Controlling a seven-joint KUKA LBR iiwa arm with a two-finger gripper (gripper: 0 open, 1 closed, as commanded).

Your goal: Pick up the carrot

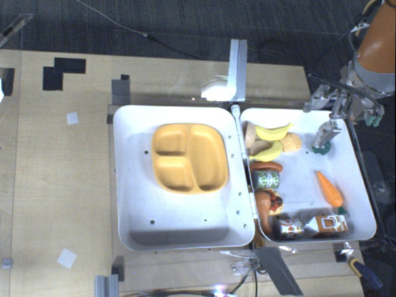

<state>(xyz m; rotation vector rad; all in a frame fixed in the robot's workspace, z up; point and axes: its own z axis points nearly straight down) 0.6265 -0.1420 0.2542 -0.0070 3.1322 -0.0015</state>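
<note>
The orange carrot lies in the right bin, close to its right wall, with its thin tip pointing toward the back. My gripper hangs over the back right part of the same bin, beyond the carrot and apart from it. Nothing shows in the gripper. The arm's orange band sits at the upper right, above the wrist.
A yellow divided plate rests in the left bin. Along the right bin's left side lie bananas, a green can and other toy foods. A brown bottle and a can lie along its front wall.
</note>
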